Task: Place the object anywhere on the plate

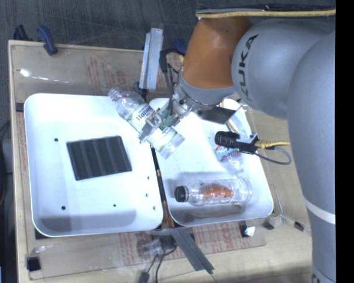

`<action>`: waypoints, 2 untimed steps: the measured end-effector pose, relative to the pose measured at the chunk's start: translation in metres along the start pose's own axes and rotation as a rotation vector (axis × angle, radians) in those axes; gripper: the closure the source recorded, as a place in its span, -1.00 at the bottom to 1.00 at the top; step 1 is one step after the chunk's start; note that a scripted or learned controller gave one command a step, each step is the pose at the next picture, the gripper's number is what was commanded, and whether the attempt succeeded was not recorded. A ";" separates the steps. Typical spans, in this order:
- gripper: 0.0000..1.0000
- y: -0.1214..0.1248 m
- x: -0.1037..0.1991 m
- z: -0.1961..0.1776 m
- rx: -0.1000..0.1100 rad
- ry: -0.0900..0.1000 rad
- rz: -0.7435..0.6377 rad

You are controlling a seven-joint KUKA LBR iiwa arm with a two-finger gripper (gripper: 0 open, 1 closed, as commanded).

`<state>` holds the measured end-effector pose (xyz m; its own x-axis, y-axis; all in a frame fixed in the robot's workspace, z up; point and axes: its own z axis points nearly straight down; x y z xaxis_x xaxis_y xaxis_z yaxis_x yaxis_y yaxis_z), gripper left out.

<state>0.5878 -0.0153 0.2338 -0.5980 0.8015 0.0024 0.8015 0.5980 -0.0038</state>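
Note:
A clear plastic bottle (pixel 131 108) with a white label hangs tilted over the seam between the two bins, its cap end pointing up-left. My gripper (pixel 158 125) reaches down from the orange-banded wrist and is shut on the bottle's lower half. The dark ribbed plate (pixel 99 157) lies flat in the middle of the left bin (pixel 47 211), to the lower left of the held bottle and apart from it. The arm hides the far part of the right bin.
In the right bin (pixel 262 208) a second clear bottle (pixel 215 193) with a black cap and orange contents lies on its side near the front wall. A crumpled clear wrapper (pixel 231 157) sits behind it. A grey bar (pixel 150 58) stands behind the bins.

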 end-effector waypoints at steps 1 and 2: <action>-1.00 0.000 0.000 0.000 0.000 0.000 0.001; -1.00 0.011 0.033 0.018 0.000 0.000 0.211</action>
